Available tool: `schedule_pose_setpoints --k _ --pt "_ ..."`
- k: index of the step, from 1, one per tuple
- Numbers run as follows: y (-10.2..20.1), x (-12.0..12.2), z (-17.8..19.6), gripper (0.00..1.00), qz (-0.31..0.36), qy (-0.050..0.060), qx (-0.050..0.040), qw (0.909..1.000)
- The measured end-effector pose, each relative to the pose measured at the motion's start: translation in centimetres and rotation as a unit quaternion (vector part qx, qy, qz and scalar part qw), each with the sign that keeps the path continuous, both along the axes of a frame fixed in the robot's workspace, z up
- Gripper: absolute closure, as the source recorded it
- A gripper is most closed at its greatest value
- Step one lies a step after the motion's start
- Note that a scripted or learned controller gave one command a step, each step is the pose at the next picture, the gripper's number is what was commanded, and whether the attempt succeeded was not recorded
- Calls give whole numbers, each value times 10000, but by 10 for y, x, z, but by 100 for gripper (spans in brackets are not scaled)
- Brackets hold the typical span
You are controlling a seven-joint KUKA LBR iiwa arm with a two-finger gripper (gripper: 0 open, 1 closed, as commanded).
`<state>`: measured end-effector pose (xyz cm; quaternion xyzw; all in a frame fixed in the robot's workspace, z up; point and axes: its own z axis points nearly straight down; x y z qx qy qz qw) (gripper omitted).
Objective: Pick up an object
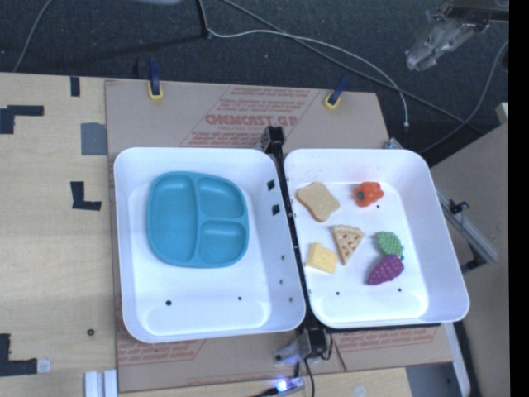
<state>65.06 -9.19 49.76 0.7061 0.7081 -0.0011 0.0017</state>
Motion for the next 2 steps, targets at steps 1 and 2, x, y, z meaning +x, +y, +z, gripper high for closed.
schedule_pose_setpoints --k 1,2 --pt "1 0 10 100 9 2 -7 10000" --pt "2 1 20 100 19 0 -17 10000"
